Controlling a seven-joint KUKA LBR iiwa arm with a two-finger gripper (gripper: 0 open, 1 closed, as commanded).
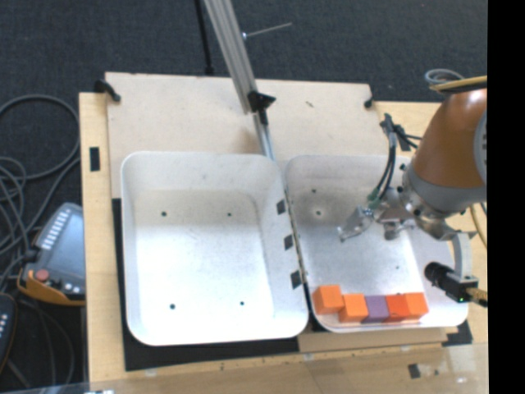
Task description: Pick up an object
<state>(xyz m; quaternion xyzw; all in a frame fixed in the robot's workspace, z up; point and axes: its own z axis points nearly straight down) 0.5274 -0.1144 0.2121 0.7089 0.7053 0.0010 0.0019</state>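
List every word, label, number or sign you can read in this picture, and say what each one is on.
None can be read.
Handheld controller left of the bench: its keys are too blurred to read.
Blocks in the right bin: plain faces, no lettering.
Tool: no readable marking.

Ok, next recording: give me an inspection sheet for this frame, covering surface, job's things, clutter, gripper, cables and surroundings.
Surface: wooden bench bearing a left bin and a right bin, side by side.
Job's things: row of blocks along the right bin's near wall, four orange and one purple.
Clutter: nothing seen.
Gripper: gripper above the right bin's middle, apart from the blocks; finger state unclear.
Cables: cables looped on the floor at left; wires along the wrist.
Surroundings: dark carpet, aluminium rail, handheld pendant at left.
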